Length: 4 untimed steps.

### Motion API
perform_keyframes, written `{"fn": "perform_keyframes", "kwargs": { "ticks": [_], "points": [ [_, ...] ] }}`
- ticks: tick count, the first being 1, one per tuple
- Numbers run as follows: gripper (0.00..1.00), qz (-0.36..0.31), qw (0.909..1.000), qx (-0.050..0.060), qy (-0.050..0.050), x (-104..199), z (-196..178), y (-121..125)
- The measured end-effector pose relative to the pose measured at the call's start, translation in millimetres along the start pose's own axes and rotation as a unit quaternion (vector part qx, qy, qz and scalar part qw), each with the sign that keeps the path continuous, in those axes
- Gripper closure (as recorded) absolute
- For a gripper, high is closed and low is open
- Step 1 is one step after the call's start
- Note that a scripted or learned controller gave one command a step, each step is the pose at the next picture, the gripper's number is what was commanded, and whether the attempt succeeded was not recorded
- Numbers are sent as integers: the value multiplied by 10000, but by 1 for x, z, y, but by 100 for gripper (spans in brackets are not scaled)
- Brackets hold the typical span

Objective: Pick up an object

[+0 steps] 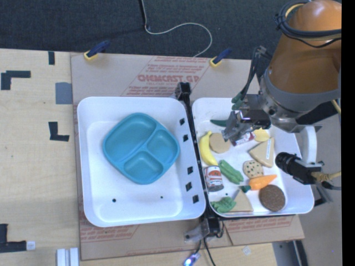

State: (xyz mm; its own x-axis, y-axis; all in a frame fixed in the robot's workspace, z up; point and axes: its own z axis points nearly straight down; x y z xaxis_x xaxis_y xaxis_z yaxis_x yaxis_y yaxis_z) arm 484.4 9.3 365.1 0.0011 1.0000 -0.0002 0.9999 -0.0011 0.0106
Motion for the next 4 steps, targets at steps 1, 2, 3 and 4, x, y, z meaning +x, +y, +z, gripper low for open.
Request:
{"fn": "perform_keyframes", "kwargs": {
  "ticks": [1, 2, 3, 4],
  "points": [
    [100, -31, 9999, 101, 0, 53, 76, -3],
    [100, -19, 10000, -34, 15, 47, -121, 1],
    [100, -17, 9999, 152, -17, 75, 67, -4],
    [100, -8, 10000, 7, 7, 56, -40, 0]
  ]
}}
